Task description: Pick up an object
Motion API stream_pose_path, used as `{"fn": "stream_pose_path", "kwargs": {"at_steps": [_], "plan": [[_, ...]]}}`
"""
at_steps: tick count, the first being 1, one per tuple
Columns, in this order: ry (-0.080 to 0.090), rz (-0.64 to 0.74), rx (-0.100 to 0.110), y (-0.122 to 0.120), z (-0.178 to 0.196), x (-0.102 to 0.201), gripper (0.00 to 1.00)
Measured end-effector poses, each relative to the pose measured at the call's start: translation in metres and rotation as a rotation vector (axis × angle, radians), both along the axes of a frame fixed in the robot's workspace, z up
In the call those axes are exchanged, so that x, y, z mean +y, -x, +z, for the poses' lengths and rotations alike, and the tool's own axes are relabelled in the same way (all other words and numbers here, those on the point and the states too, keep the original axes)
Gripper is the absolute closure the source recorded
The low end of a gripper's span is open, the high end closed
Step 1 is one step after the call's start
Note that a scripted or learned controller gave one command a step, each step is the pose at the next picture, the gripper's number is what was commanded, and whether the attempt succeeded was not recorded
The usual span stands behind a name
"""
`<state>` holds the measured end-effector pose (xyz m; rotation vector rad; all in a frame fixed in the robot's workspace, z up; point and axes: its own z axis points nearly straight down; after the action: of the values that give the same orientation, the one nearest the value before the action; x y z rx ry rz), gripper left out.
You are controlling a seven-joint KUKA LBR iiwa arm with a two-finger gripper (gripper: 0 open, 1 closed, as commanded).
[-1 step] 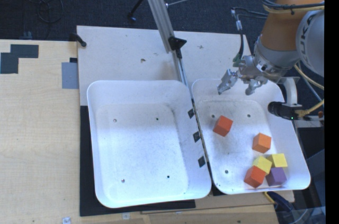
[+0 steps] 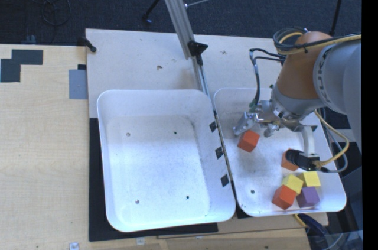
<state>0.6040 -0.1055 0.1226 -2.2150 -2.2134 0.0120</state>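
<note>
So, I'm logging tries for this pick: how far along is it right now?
Done: the gripper has reached into the right-hand shallow white bin, right above the orange-red cube. In hand: nothing visibly; the cube sits just below the fingers, and a grasp cannot be confirmed. Left: closing on it and lifting. The yellow, purple and orange blocks lie clustered near the bin's front corner.

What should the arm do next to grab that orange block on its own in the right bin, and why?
Probably a small move down over the orange block. The gripper sits just above and beside it in the right bin, and nothing shows between its fingers.
</note>
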Motion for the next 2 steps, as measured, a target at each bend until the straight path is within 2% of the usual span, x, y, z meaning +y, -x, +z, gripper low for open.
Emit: {"fn": "stream_pose_path", "kwargs": {"at_steps": [1,2], "plan": [[0.002,-0.003,-0.011,0.003,-0.032,0.003,0.0],[0.0,-0.01,-0.01,0.004,-0.022,0.001,1.0]]}}
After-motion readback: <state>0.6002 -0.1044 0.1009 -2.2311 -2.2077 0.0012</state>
